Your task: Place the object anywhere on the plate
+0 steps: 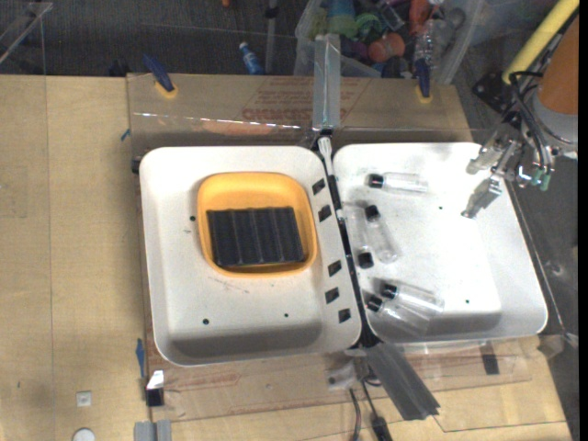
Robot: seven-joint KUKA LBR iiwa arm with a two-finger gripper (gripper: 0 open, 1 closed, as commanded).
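Observation:
In the left bin [175,320] sits an orange-yellow plate [253,185], and a dark ridged rectangular object [255,235] lies flat on its middle. My gripper [475,191] hangs over the upper right part of the right bin [496,274], far from the plate. Its two fingers stand apart, open, with nothing between them. Three clear vials with black caps lie in the right bin: one near the back [397,183], one by the divider [378,234], and one at the front [406,298].
A divider with black clips [331,237] runs between the bins. A clear tub of colourful items [386,12] stands behind the bench. Cables and the arm's orange band [560,81] are at the right edge.

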